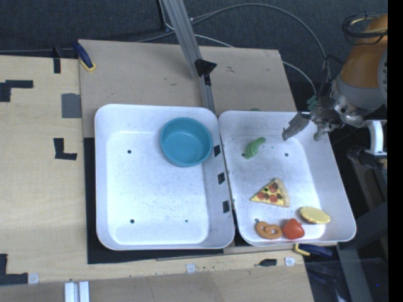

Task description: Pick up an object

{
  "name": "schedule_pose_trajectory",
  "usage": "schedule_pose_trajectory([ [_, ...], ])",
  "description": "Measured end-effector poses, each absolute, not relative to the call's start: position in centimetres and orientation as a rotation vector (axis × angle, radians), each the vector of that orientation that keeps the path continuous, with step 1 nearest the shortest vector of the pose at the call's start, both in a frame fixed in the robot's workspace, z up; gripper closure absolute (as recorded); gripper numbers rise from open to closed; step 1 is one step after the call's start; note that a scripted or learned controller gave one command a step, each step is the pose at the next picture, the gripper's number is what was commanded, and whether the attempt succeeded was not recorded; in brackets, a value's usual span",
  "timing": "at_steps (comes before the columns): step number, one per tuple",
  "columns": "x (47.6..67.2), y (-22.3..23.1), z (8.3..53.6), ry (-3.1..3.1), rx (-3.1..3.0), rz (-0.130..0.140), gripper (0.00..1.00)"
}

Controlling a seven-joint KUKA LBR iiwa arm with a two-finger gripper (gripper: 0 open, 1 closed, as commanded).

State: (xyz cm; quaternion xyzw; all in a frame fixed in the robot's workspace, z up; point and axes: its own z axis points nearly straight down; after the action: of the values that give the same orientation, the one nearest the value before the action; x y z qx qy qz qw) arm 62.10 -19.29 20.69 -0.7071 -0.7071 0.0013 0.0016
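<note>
Camera view gives you both bins on the counter [145, 61], looking down at a slant. You will find the arm [362, 68] entering from the right, its orange band high at the edge. Your claw [306, 128] hangs over the far right corner of the right bin [327, 168], with its two fingers spread apart and nothing between them; one finger [293, 128] points down and left toward the bin floor, while the other [321, 131] sits near the bin's right rim.

Look in that right bin for the things to pick. You have a green piece [254, 147] lying just left of the claw, apart from it. A pizza slice [272, 194] sits near the middle. Along the near edge you can see an orange ring [269, 230], a red piece [293, 229] touching or just beside it, and a yellow piece [314, 216] just beyond the red one toward the right rim.

Turn to the left bin [126, 194] and you have a blue bowl [186, 141] upright in its far right corner. A grey pole [186, 36] slants down from the top to the seam between the bins, and cables [264, 8] loop behind it across the dark floor.
</note>
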Motion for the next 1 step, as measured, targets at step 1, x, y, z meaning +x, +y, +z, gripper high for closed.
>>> schedule_pose_trajectory([
  [1,62.12,-19.02,14.33,-2.219,-2.217,0.005,0.00],
])
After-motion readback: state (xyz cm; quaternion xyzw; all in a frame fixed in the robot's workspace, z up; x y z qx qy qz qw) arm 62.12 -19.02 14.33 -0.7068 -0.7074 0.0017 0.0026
